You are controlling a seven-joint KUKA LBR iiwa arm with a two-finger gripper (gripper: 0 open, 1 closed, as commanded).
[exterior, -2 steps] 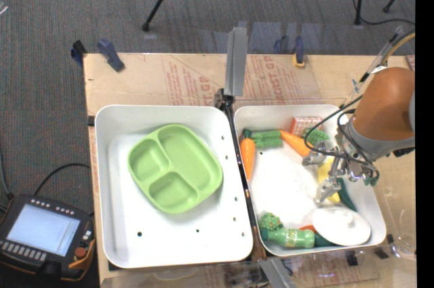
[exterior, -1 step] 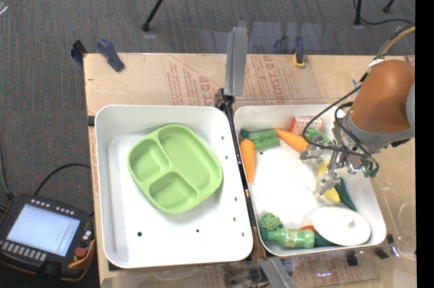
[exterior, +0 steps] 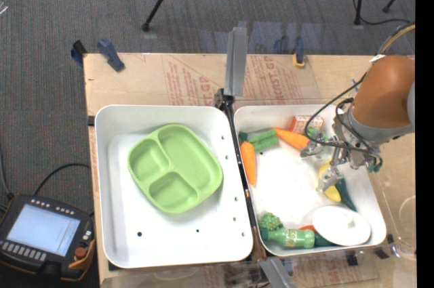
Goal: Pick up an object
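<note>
From the camera above, my claw (exterior: 332,175) hangs low in the right bin (exterior: 285,178), near its right wall. Whether it is released or clenched I cannot tell. The yellow piece (exterior: 332,194) lies just beneath and toward the camera, touching a dark green piece (exterior: 347,195). The two carrots (exterior: 248,162) lie well off to my left, so the yellow piece is my likeliest target.

Arm, right of frame: rounded orange band (exterior: 384,91) above a grey wrist collar. Black cable (exterior: 339,104) looped along its left side. Pincer (exterior: 337,170): bare silver metal, two slim fingers on a cluttered linkage of small brackets.
</note>
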